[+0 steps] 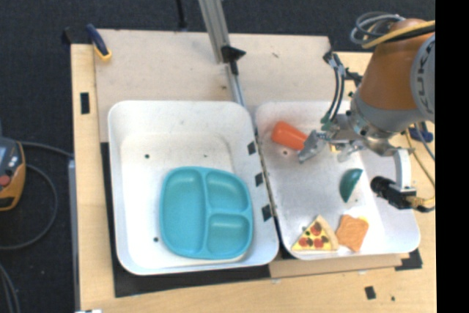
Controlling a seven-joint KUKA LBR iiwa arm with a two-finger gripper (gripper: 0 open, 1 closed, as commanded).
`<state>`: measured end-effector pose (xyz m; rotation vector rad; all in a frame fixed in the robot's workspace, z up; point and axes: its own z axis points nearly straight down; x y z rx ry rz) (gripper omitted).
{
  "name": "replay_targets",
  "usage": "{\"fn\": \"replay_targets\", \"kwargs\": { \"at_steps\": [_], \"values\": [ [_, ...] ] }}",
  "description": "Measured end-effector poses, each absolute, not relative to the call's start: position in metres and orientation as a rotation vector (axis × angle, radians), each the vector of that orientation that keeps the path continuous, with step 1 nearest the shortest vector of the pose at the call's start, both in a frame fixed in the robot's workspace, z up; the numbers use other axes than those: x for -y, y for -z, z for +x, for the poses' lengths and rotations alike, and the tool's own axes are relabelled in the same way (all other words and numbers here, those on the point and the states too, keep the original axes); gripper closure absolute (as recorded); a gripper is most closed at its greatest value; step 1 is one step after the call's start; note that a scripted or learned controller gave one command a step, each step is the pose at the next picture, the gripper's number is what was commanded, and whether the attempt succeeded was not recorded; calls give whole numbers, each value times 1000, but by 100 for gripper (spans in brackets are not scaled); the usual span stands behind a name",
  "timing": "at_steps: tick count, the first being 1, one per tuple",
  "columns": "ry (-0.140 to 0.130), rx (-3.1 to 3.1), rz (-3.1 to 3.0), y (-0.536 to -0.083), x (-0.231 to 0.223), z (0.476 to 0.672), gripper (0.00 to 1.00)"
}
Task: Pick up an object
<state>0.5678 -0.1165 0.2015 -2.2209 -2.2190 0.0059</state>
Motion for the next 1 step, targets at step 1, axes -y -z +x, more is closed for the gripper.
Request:
{"fn": "replay_targets", "kwargs": {
  "at_steps": [1],
  "values": [
    [-4,2220,-2221,-159,119,567,0]
  ]
}}
